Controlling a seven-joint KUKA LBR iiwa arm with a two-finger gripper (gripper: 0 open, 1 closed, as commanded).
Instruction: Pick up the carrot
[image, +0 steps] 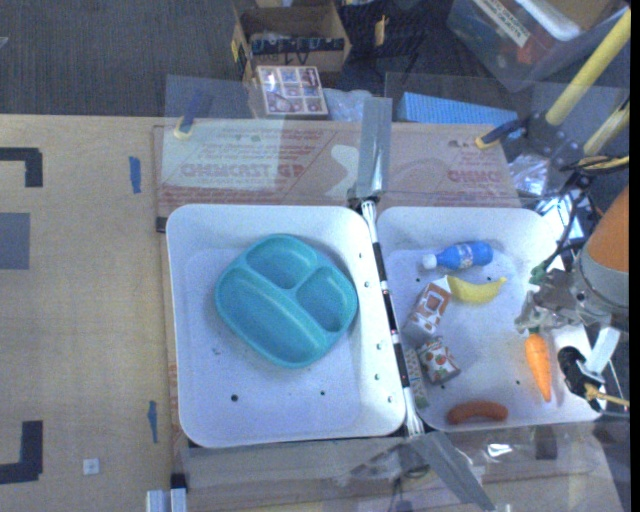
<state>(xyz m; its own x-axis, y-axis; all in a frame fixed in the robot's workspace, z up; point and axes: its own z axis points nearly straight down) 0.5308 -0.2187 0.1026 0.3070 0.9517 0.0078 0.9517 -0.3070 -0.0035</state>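
An orange carrot (539, 365) lies in the right bin (500, 225), near its right wall, pointing toward the front. My gripper (543, 318) hovers just behind the carrot's top end, at the bin's right side, with the arm's orange band above it. The fingers are tangled with cables and metal parts in the view. Nothing shows as held.
The right bin also holds a blue-and-white bottle (462, 256), a banana (477, 289), two small cartons (428, 309) (438, 361) and a sausage (477, 411). A teal divided plate (287, 299) sits in the left bin (200, 400).
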